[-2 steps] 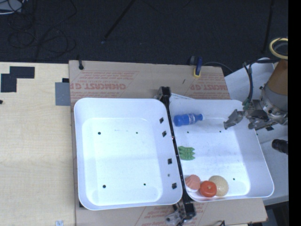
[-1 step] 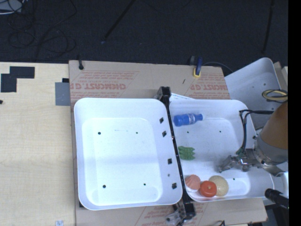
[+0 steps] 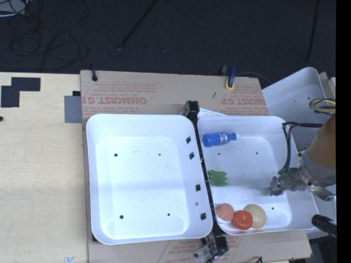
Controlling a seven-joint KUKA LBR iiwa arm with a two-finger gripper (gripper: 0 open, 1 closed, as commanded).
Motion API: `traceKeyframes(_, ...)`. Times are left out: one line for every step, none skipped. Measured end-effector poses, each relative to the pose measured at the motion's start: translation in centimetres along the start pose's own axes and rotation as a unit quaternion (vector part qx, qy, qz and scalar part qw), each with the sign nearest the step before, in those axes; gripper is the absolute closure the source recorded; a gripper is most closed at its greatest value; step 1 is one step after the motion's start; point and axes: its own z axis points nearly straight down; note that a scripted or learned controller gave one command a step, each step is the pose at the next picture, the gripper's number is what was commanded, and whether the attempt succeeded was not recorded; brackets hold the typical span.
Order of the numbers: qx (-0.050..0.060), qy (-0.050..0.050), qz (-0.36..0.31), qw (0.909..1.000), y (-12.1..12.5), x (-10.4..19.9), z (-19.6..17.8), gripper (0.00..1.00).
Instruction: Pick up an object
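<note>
The right bin (image 3: 258,129) holds a blue bottle (image 3: 219,139) lying near its back left. A small green object (image 3: 217,177) rests by the left wall. At the front sit a pink piece (image 3: 224,211), a red round object (image 3: 242,219) and a cream round object (image 3: 256,215), close together. My gripper (image 3: 277,187) hangs at the right side of this bin, low over its floor, well apart from all these objects. Nothing shows between its tips.
The left bin (image 3: 98,147) stands beside the right one, with a black divider (image 3: 202,174) between them. Both bins sit on a cardboard sheet (image 3: 142,95). The arm's wrist (image 3: 323,158) and a cable (image 3: 287,141) lean over the right bin's right wall.
</note>
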Motion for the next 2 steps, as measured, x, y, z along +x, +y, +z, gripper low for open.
traceKeyframes(0.0,0.0,0.001,1.0,0.0,0.0,0.0,0.0)
traceKeyframes(-0.009,-0.004,-0.005,0.9999,5.7,0.0,-11.6,0.0)
